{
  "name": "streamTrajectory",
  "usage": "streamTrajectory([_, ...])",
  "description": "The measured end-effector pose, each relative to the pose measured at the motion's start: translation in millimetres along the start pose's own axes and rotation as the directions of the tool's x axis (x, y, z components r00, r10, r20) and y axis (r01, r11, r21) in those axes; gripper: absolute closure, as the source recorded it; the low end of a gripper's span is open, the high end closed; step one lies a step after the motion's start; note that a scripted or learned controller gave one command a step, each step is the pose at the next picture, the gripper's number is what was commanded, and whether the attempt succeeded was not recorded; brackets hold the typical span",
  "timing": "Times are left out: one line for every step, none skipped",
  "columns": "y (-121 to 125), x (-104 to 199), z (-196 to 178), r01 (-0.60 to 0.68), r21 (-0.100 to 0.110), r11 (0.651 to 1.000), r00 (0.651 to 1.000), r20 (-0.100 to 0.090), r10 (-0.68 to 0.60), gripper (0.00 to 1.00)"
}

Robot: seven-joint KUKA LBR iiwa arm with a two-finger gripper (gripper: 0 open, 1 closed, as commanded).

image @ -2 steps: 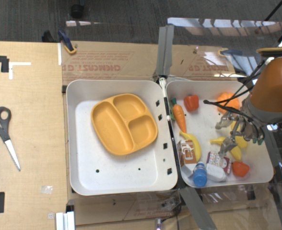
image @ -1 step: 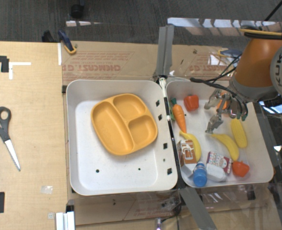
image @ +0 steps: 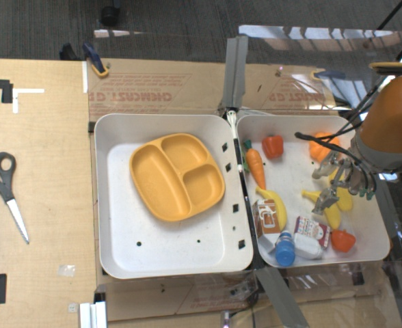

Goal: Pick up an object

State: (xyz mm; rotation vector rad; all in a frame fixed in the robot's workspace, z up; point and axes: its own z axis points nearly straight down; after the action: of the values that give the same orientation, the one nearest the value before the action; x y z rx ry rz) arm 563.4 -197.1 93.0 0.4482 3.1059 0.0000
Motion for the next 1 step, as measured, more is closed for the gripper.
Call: streamTrajectory([0.9,-1.4,-10.2,0.003,0.000,1.000,1.000,0.005,-0.003,1.00])
